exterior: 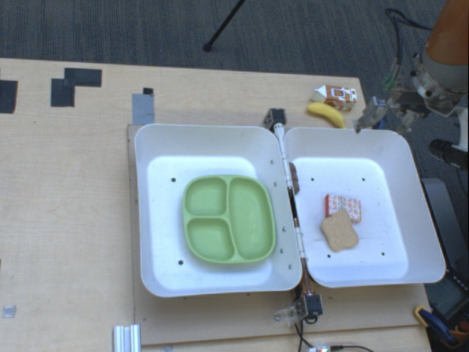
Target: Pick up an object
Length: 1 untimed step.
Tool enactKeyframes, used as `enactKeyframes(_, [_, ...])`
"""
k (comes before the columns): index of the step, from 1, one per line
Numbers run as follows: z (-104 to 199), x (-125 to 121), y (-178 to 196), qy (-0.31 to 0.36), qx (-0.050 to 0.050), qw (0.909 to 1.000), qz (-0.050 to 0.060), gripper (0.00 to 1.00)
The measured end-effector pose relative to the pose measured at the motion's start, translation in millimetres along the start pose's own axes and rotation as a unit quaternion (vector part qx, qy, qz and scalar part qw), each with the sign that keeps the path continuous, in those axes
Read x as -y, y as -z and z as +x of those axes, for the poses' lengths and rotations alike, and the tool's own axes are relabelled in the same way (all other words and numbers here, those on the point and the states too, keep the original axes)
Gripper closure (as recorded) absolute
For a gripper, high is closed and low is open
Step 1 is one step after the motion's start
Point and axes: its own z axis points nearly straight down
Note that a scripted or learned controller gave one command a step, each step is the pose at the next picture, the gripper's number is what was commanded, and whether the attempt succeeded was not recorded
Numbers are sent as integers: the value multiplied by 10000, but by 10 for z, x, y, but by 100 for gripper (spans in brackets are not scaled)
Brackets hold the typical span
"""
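Note:
In the right bin lie a red and white packet and, touching its near side, a brown slice of bread. My gripper hangs over the bin's far rim, well behind and to the right of both objects. It is open, with nothing between its fingers. The orange band of the arm shows at the top right.
The left bin holds a green divided plate. On the bench behind the right bin lie a yellow banana and a small carton, just left of the gripper. A hinge bar runs between the bins.

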Motion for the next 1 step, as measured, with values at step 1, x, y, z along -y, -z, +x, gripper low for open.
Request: enactKeyframes(1, [214, 885, -1099, -9, -5, 10000, 17, 0])
